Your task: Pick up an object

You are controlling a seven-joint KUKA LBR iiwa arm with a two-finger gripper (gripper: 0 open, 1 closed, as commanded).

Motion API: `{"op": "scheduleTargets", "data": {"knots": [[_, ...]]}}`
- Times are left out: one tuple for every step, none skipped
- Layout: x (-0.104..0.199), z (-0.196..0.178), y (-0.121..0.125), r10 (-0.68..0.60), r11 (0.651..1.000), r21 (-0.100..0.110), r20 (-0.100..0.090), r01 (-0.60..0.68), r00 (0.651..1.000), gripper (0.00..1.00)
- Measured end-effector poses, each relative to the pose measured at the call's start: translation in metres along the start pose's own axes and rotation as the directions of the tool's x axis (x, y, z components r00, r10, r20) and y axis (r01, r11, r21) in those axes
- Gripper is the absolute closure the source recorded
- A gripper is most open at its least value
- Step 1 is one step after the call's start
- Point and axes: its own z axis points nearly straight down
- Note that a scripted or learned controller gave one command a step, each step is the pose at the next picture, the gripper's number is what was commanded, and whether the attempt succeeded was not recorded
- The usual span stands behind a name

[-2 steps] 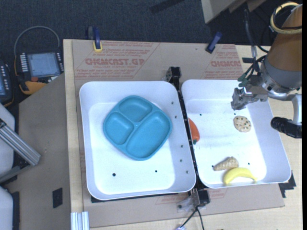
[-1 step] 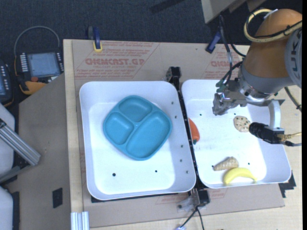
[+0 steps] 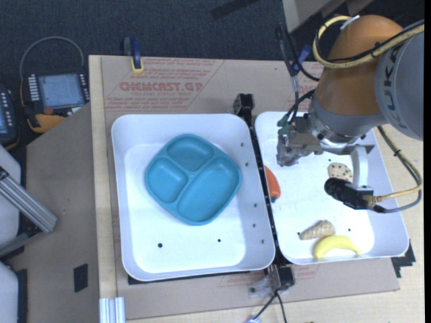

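Observation:
My gripper [image 3: 289, 155] hangs over the upper left part of the right bin [image 3: 296, 200], below the grey arm with its orange band. Nothing shows between its fingers. An orange-red carrot-like piece [image 3: 272, 184] lies against the right bin's left wall, below and a little left of the gripper. A yellow banana [image 3: 335, 247] and a tan shell-shaped piece [image 3: 316, 230] rest near the bin's front. A speckled cookie-like item [image 3: 340, 171] sits to the gripper's right, beside a black cable fitting [image 3: 345, 192].
The left bin [image 3: 128, 180] holds a blue divided plate [image 3: 193, 178], tilted. A black divider clamp [image 3: 243, 104] sits at the back between the bins. Cables hang off the arm on the right. A pendant lies off the bench at far left.

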Motion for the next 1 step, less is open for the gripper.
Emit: {"op": "scheduleTargets", "data": {"knots": [[0.0517,0.0180,-0.0042,-0.002,1.000,0.002,0.000,0.002,1.000,1.00]]}}
